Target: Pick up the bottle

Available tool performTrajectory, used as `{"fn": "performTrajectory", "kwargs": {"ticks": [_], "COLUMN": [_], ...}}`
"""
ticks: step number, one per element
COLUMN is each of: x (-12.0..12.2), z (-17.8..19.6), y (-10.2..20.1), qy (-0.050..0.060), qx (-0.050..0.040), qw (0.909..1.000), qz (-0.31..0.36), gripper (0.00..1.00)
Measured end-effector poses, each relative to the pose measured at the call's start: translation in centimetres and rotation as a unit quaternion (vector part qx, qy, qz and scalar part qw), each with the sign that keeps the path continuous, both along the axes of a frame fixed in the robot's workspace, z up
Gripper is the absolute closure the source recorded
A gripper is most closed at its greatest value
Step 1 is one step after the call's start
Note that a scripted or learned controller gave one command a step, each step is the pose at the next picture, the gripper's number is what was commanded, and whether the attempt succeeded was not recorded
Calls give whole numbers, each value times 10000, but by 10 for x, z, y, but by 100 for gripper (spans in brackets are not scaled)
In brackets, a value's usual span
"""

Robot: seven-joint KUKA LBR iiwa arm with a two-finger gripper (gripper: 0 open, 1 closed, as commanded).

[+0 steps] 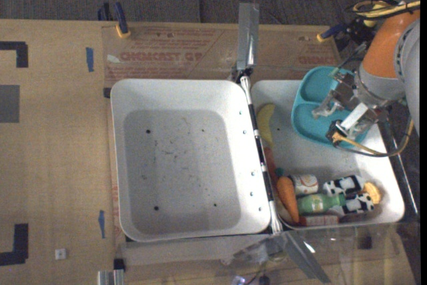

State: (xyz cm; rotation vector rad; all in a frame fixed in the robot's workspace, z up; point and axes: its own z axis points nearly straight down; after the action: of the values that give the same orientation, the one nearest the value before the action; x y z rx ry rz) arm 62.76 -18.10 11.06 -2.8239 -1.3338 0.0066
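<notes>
The bottle (319, 203) is green and lies on its side near the front wall of the right bin (393, 210), between a carrot and a black-and-white cow toy. My gripper (341, 117) hangs over a teal divided dish (310, 113) in the back of the same bin, well behind the bottle and apart from it. Its two fingers stand apart, with nothing between them.
A yellow banana (266, 122) lies against the right bin's left wall. The carrot (287, 197), a small white ball (305, 181) and the cow toy (352, 191) crowd around the bottle. The left bin (127, 143) stands beside it. A yellow cable (360, 147) trails from the wrist.
</notes>
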Motion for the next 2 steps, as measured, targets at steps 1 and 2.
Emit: {"fn": "performTrajectory", "kwargs": {"ticks": [1,2], "x": [28,11], "z": [-1,50], "y": [-6,-30], "qy": [384,-35], "qx": [150,-52], "qw": [9990,9998], "qz": [-161,181], "gripper": [0,0]}}
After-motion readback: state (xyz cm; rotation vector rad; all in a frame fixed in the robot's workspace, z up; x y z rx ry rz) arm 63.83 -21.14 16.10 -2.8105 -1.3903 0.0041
